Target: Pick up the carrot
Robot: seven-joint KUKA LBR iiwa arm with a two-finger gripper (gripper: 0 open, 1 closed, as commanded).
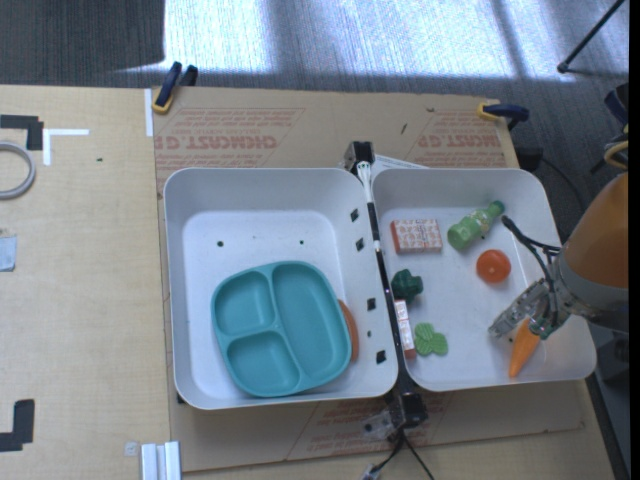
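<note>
While the gripper (528, 320) covers the carrot's (520, 353) top, you cannot tell whether its fingers grip it.

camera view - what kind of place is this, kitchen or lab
Most likely a robot lab bench, not a kitchen: two white bins clamped onto cardboard, toy food such as the carrot, and the gripper reaching in.

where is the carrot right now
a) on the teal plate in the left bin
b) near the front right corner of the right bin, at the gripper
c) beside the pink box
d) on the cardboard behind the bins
b: the carrot lies by the front right corner of the right bin, with the gripper right at its upper end.
</note>
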